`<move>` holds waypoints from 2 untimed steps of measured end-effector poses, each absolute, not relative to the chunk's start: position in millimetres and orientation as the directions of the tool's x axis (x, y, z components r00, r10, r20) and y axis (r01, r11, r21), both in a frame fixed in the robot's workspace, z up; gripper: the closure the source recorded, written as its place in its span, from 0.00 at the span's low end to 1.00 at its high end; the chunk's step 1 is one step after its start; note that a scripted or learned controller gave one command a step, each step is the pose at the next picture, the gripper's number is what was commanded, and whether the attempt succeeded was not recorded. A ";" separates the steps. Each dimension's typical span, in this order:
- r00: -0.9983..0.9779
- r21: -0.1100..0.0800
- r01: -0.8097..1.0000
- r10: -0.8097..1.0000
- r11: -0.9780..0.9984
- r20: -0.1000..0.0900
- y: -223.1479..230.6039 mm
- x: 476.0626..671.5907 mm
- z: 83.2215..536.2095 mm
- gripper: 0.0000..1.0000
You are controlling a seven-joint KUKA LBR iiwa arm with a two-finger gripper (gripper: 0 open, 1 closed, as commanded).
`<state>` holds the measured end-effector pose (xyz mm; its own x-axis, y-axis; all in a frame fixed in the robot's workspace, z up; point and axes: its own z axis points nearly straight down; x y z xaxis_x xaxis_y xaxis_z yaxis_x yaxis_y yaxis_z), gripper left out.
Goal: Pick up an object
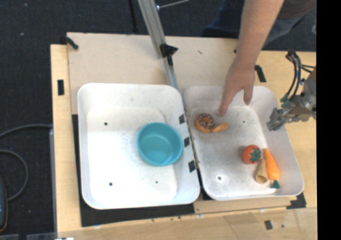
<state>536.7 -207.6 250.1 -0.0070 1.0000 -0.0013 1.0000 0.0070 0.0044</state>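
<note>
Smooth and round, the blue plastic bowl (pixel 160 144) sits in the left bin (pixel 96 100); in the right bin (pixel 229 188) lie a glazed donut (pixel 204 122), a tomato (pixel 250 154) and a carrot (pixel 271 164). A person's hand (pixel 237 87) is reaching to the donut, so I think the arm could strike it. The gripper (pixel 277 118) hangs over the right bin's far-right rim with nothing between its fingers, though their opening I cannot tell.

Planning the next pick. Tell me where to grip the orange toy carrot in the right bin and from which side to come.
Grip the orange toy carrot across its thick middle, coming straight down from above. It lies flat and long, running up and down the view. The cream cone-shaped toy touches its left side low down, so staying above that contact seems safer.
</note>
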 end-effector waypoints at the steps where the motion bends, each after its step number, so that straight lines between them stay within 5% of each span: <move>1: -0.007 0.003 1.000 1.000 0.007 -0.001 -163.0 566.7 244.2 1.00; 2: -0.008 0.004 1.000 1.000 0.008 0.001 -115.1 580.9 252.5 1.00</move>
